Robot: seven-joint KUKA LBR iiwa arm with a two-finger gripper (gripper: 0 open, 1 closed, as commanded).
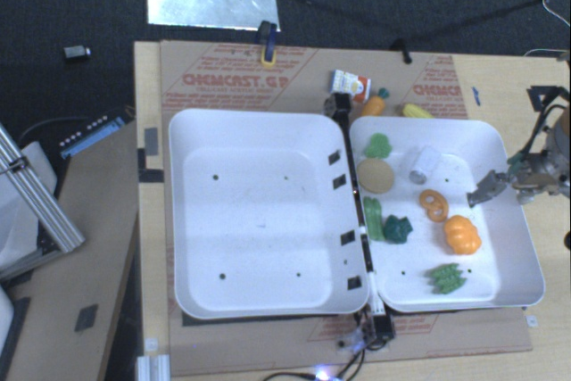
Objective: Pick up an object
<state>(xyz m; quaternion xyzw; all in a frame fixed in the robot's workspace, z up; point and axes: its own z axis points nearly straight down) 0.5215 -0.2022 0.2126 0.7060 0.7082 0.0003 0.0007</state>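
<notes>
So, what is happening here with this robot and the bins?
The arm reaches in from the right, and its hand hovers over the right bin, close to the orange pumpkin-like toy and the pretzel. It holds nothing yet. Green toy vegetables and a tan round piece also lie in that bin.

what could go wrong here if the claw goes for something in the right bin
The claw sits beside the pretzel and orange pepper, which lie close together, so it might nudge one while closing on the other. The clear cup looks faint against the white bin and could be misjudged.
</notes>
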